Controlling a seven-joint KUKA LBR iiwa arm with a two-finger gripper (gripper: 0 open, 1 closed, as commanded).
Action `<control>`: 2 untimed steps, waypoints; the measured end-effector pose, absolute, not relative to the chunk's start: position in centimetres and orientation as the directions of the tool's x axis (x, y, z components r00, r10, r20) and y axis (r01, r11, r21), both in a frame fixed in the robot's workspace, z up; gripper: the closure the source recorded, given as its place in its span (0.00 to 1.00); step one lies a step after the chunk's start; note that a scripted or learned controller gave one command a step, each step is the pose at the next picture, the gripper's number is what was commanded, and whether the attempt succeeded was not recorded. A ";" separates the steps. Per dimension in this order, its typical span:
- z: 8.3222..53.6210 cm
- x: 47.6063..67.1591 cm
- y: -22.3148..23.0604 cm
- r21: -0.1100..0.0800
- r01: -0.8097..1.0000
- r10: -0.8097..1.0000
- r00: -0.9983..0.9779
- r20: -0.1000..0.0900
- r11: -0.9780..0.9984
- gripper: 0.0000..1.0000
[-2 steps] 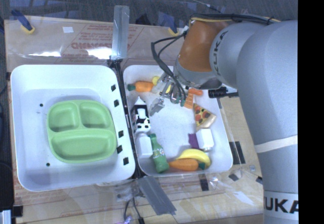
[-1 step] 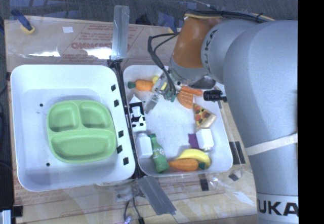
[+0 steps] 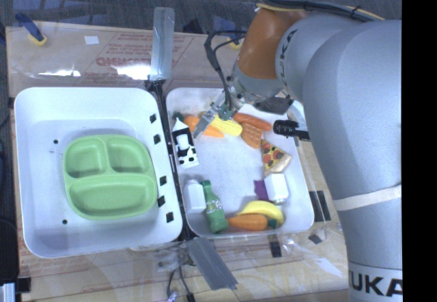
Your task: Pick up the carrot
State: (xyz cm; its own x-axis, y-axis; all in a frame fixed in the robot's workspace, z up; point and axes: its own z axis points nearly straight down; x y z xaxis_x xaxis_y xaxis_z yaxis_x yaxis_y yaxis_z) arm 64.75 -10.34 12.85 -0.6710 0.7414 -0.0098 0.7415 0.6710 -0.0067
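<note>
**Gripper down at the far end of the right bin, carrot close by**

Nearest, along the right bin's (image 3: pixel 300 222) front wall, lie a green bottle (image 3: pixel 213 208), a banana (image 3: pixel 263 209) and an orange piece (image 3: pixel 249 223). Mid-bin is bare. Farther back, the gripper (image 3: pixel 217 116) hovers over a corn cob (image 3: pixel 229 127) and the carrot (image 3: pixel 196 121) — reach step, apparently. Finger spacing: cannot tell. Next calls for closing on the carrot, which sits near the left wall — tight room.
</note>
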 end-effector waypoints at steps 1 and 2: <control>10.2 62.5 -10.9 0.005 0.830 0.830 -0.558 -0.027 0.558 0.00; 11.1 62.5 -10.4 0.007 0.824 0.824 -0.566 -0.020 0.566 1.00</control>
State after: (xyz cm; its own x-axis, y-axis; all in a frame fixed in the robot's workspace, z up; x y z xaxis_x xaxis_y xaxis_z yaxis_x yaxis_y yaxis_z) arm 62.53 -10.44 11.12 -0.5659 0.8242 -0.0200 0.8243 0.5661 0.0068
